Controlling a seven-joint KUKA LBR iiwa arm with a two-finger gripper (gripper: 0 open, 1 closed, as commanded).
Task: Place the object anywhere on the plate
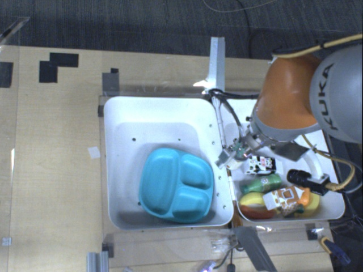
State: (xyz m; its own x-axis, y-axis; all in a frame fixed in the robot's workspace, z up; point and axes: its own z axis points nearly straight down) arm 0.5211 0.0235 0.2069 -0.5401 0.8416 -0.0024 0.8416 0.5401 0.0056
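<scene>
Plate: the blue divided plate [177,185] lies in the left bin [119,152], toward its near right corner, with nothing on it.

Objects: the things to choose from lie heaped in the near end of the right bin [334,205]: a black-and-white patterned piece [261,164], a green piece [263,183], a yellow banana-like piece [253,199], a red piece [256,212] under it, and an orange-and-white packet [285,198].

Handling: I judge these to be small plastic toys, light and stiff, with smooth, rounded skins that could slip. The packet looks flatter and may flex. None seems fragile.

Where to grip: across the narrow middle of a long piece such as the green one, where it lies clear of its neighbours.

My end effector [237,151]: it sits over the wall between the two bins, at the far left part of the right bin. I cannot tell its state, since my own wrist hides much of it; I see no object in it.

Relation: the patterned piece is just beside it toward the right; the rest of the heap is near, toward the bench's front edge. The plate is on its other side, across the wall.
</scene>
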